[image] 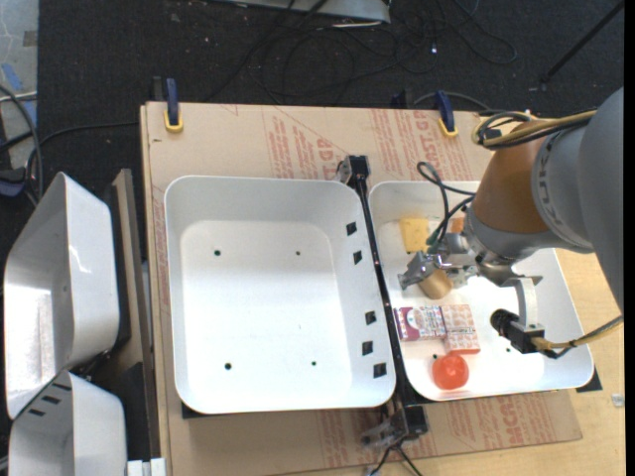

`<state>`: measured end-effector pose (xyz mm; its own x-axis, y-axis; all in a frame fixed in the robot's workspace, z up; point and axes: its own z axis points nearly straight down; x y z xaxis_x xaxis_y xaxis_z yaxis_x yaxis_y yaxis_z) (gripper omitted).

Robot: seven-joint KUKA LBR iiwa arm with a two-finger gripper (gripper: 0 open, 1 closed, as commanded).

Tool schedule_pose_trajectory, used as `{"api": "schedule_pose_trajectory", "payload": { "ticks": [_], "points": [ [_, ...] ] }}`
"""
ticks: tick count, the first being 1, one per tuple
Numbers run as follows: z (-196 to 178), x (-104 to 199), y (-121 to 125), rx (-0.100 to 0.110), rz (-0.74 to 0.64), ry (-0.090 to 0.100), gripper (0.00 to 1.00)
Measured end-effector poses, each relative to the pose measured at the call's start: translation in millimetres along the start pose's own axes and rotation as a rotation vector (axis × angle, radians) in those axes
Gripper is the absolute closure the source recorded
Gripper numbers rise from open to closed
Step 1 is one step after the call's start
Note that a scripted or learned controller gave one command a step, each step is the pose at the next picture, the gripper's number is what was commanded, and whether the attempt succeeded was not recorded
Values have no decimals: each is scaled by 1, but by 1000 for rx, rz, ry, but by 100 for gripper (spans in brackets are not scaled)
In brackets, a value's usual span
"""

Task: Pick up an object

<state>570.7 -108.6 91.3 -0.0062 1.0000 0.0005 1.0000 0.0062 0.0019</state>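
The right bin (573,317) holds several objects. A yellow block (414,233) lies near its far left corner. A small tan, rounded object (435,286) sits just below the gripper (429,269), which is low over the left half of the bin and partly covers it. I cannot tell whether the gripper touches the tan object. A pink and white printed packet (438,323) lies flat in front of them, and a red-orange ball (450,370) rests near the bin's front wall.
The left bin (189,201) stands beside the right one, with a black divider (369,266) between them. The grey arm with its orange band (516,186) crosses the right bin's far right part. More white bins (60,266) stand off the bench to the left.
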Motion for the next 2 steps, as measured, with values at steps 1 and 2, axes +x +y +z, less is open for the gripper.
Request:
{"api": "schedule_pose_trajectory", "payload": {
  "ticks": [1, 2],
  "points": [
    [-11, -2, -1, 0, 5, -1, 100],
    [-106, 123, -46, -5, -8, 5, 100]
  ]
}}
